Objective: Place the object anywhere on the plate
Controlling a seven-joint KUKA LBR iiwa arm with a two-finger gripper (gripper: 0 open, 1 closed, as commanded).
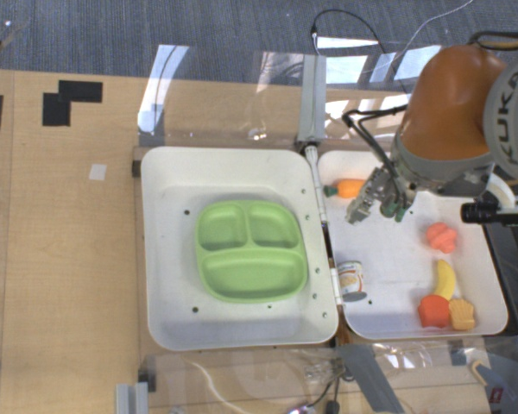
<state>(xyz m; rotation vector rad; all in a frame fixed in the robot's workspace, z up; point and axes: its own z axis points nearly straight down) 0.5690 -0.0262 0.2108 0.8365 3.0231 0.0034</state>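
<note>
Green three-compartment plate (250, 250) sits in left bin (168, 231)

We count two shallow white plastic bins side by side, the left bin (168, 257) and the right bin (388, 304). In the left one lies a single green plastic plate (250, 250) with three compartments. In the right one we count six small things: one orange carrot-like toy (350, 188) near its top left corner, one small labelled can (350, 280) at its left edge, one pink rounded toy (442, 236), one yellow banana (446, 278), one red rounded toy (432, 310) and one yellow-orange lumpy piece (462, 315) towards its bottom right corner.
</note>
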